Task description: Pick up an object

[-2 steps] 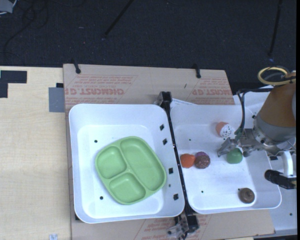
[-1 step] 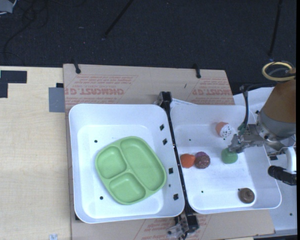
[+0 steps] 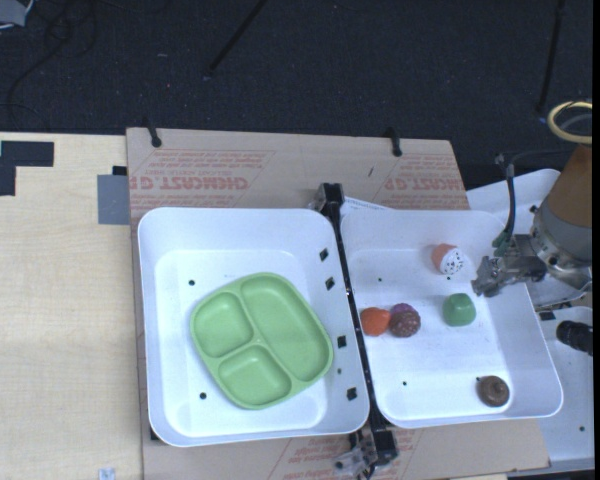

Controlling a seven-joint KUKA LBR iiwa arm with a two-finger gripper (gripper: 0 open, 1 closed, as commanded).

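Pincer (image 3: 487, 278) sits at the right side of the frame, over the right bin's (image 3: 540, 368) right wall; whether it is clenched or released cannot be told. Just left of it lies a green block (image 3: 459, 310). Further left are a peach ball (image 3: 446, 259), an orange ball (image 3: 375, 321) touching a purple ball (image 3: 406, 320), and lower right a brown disc (image 3: 494, 390). A green divided plate (image 3: 261, 340) fills the left bin (image 3: 170, 268).

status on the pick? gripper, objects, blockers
Gripper low over right bin, nothing seen held. Green block nearest, just below-left. Orange-white ball close by; nothing covers the block.
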